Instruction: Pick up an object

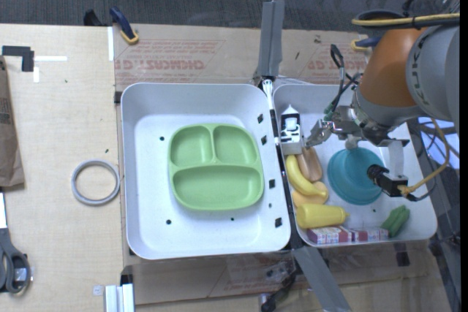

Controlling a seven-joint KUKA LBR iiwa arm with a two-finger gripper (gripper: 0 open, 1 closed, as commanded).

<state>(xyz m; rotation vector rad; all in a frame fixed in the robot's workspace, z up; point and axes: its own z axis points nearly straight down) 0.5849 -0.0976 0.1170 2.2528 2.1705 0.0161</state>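
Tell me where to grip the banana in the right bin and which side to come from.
Grip the banana across its middle, coming straight down. It lies flat and curved, running from near the bin's divider wall toward the yellow block. The hot dog lies close on its right, so I would set the fingers across its narrow width, likely leaving little room on that side.

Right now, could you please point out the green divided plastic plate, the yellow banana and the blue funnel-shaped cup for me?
Green divided plastic plate (pixel 216 177): camera view, on its large lower compartment.
Yellow banana (pixel 301 180): camera view, on its curved middle.
Blue funnel-shaped cup (pixel 352 176): camera view, on its wide body.
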